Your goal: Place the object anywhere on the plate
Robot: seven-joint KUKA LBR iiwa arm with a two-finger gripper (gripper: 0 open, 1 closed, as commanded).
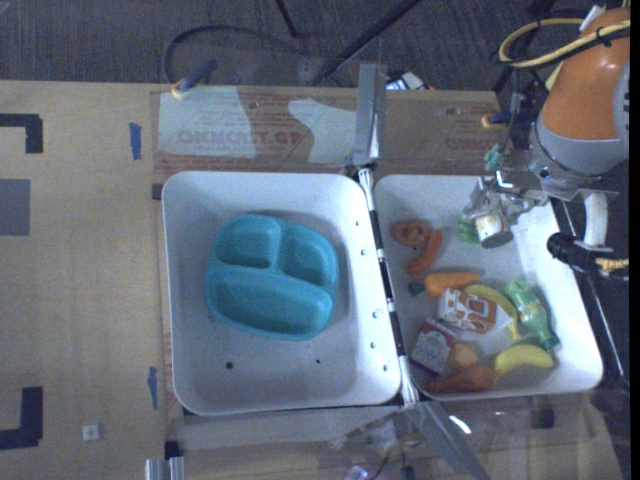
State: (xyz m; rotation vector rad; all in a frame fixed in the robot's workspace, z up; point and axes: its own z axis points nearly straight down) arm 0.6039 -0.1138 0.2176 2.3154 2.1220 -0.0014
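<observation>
Left white bin (185,298): turquoise sectioned plastic plate (271,276), lying flat; right white bin (578,343): mixed toy foods. Claw (487,222): over right bin's far end, grip state cannot be told

Tool (487,218) low, wrist bent down
</observation>
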